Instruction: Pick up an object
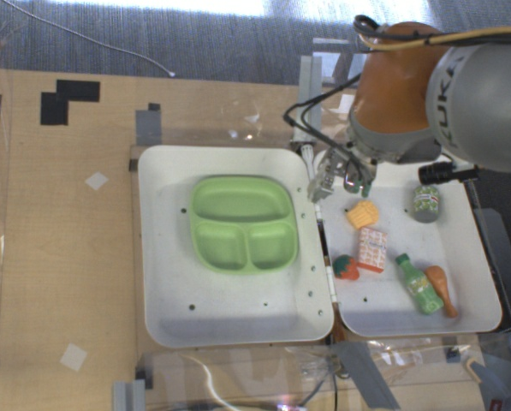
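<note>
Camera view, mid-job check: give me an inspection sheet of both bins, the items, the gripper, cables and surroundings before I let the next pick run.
Surface: two white bins side by side, left bin and right bin, on a tan bench.
Job's things: in the right bin, yellow piece, patterned box, red and green piece, green bottle, orange carrot-like piece, grey-green can.
Clutter: green divided tray in the left bin.
Grippers: gripper hangs over the right bin's upper left corner, above the yellow piece; nothing seen between its fingers.
Cables: black cable loops beside the wrist; thin wire crosses the floor.
Surroundings: black markings on the bench.
</note>
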Motion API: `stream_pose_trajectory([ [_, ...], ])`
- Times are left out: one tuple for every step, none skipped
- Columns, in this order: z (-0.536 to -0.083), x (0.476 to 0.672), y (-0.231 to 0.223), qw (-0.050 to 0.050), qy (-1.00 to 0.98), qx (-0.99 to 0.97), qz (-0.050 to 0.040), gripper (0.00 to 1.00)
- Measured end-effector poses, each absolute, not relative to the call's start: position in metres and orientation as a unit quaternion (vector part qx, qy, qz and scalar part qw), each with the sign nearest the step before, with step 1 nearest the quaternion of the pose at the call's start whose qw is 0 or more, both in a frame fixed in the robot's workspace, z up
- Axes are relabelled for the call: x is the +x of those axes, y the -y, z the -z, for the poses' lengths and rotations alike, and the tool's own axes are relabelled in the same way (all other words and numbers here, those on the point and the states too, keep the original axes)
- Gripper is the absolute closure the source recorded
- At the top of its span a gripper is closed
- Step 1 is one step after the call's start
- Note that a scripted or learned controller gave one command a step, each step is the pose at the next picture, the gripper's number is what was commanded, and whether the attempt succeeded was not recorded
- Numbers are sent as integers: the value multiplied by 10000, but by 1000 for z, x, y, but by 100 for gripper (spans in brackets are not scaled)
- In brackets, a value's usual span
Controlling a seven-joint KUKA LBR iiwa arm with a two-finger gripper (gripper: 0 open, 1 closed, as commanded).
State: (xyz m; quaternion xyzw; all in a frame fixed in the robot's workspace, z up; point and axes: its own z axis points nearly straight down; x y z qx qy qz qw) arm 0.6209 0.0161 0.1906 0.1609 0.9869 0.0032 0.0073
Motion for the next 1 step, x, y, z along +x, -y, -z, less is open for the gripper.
stream_pose_trajectory([
  [-221, 577, -119, 39, -9804, 1969, -35, 100],
])
